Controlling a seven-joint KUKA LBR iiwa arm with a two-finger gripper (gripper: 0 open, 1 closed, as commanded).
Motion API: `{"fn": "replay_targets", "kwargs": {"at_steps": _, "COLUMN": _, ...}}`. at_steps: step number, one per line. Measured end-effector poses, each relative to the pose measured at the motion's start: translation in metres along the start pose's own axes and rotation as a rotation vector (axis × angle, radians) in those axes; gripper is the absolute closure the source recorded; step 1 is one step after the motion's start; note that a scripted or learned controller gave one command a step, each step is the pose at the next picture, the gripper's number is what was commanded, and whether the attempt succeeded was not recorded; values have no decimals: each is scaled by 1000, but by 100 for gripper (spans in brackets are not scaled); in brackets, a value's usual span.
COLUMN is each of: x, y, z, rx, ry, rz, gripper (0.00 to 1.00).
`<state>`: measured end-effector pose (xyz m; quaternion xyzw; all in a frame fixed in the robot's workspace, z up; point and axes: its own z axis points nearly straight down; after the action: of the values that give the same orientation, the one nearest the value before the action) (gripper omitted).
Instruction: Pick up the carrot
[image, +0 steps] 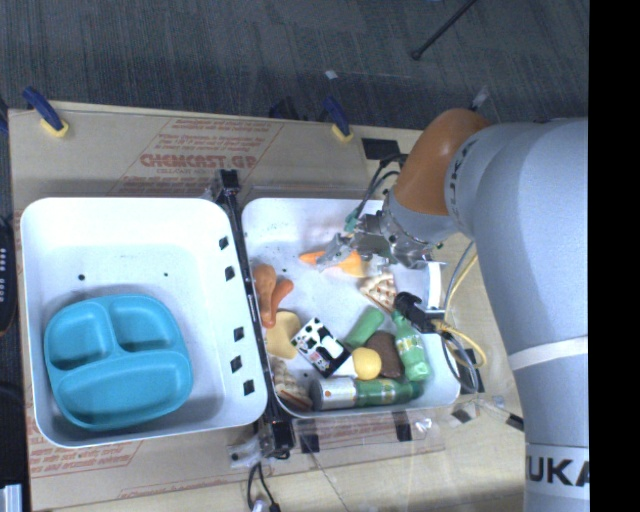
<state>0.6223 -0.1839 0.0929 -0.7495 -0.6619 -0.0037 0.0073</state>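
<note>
Hovering in the right bin (300, 215), the gripper (358, 243) is sitting against the carrot (335, 261), lying at seven o'clock, long axis nine-to-three; jaw state unclear.

You've got open white floor across the upper left of the right-hand shallow white bin (300, 215), so come in there. The lower half is jammed: black-and-white cow-patterned block (320, 345), green plastic bottle (410, 358), yellow round fruit (367, 364), all touching. The black divider rail (245, 290) runs between the bins. The left white bin (120, 225) has bare floor above the blue sectioned plastic tray (115, 358).
</note>
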Motion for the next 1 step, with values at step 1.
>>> {"fn": "replay_targets", "kwargs": {"at_steps": 1, "x": -1, "y": 0, "z": -10, "rx": 6, "ry": -5, "rz": -7, "gripper": 100}}
